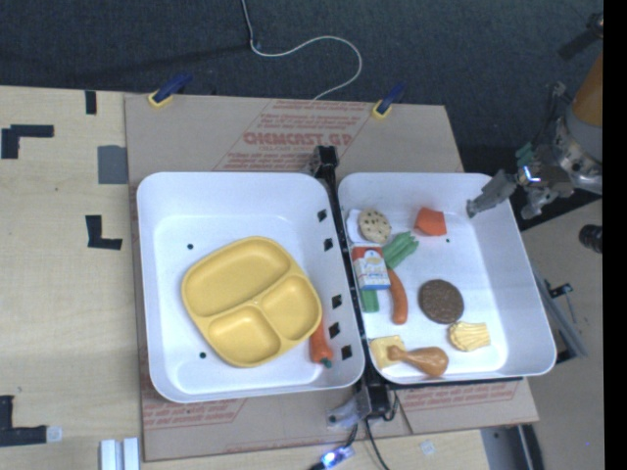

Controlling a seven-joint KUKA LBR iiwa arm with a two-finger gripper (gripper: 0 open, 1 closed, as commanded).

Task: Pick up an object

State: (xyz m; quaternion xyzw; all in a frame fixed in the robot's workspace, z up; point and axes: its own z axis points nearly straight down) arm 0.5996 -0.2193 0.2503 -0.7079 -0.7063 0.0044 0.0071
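Observation:
The right bin [519, 292] holds several toy foods: a cookie [373, 225], an orange wedge [430, 222], a green pod [400, 250], a small carton [371, 268], a red sausage [398, 298], a brown patty [441, 301], a ridged chip [470, 336], a chicken drumstick [424, 360] and a yellow cheese piece [383, 350]. A small carrot [320, 346] lies in the left bin beside the yellow tray. My gripper [487, 202] hangs over the right bin's far right rim, apart from every item, with nothing seen in it.
A yellow three-compartment tray [251, 300] sits in the left bin [157, 262]. Both bins rest on a cardboard sheet [284, 135] held by clips. A white cable [304, 47] loops behind the bins. The arm's wrist [563, 160] is at the right edge.

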